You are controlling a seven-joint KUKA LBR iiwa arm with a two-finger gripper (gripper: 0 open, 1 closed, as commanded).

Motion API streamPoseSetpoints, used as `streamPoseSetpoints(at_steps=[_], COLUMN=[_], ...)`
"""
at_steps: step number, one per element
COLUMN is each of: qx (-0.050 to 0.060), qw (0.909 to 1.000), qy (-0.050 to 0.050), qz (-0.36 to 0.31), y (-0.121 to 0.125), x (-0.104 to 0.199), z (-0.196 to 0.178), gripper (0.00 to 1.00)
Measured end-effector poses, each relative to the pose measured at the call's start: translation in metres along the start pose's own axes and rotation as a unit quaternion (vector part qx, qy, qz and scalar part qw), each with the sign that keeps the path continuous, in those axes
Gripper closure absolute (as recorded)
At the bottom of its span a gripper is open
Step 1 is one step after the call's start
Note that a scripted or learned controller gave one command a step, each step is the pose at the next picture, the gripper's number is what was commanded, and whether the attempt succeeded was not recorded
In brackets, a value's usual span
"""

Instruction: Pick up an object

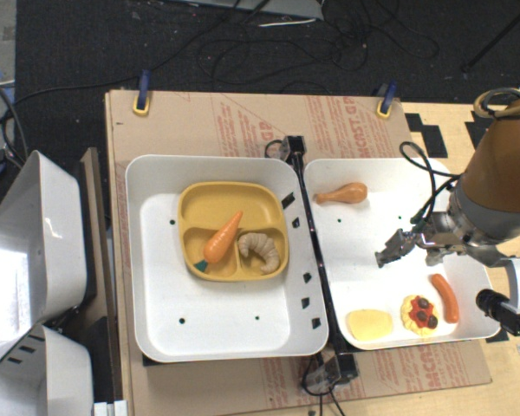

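jaws (393, 253) state unclear, too dark/small | over right bin (364, 232) | sausage (445, 296) partly behind arm (494, 189)

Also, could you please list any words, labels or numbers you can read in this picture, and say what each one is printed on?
Red lettering on the cardboard sheet under the bins: printed reversed and at a slant, too blurred to read for certain.
More red lettering on the same cardboard along its front edge, near the bottom right: upside down and too blurred to read.
No legible text on the left bin, the right bin, the yellow divided plate or the toy food.
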State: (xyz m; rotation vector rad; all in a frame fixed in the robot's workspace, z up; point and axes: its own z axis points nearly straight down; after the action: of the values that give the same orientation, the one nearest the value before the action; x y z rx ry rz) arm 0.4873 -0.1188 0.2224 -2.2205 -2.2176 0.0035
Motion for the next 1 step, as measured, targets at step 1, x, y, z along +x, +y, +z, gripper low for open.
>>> streamPoseSetpoints(at_steps=[1], qx=[0.001], qw=[1.0], qy=[0.0], qz=[0.0], y=[0.0044], x=[0.01], z=[0.0533], gripper=[0.0])
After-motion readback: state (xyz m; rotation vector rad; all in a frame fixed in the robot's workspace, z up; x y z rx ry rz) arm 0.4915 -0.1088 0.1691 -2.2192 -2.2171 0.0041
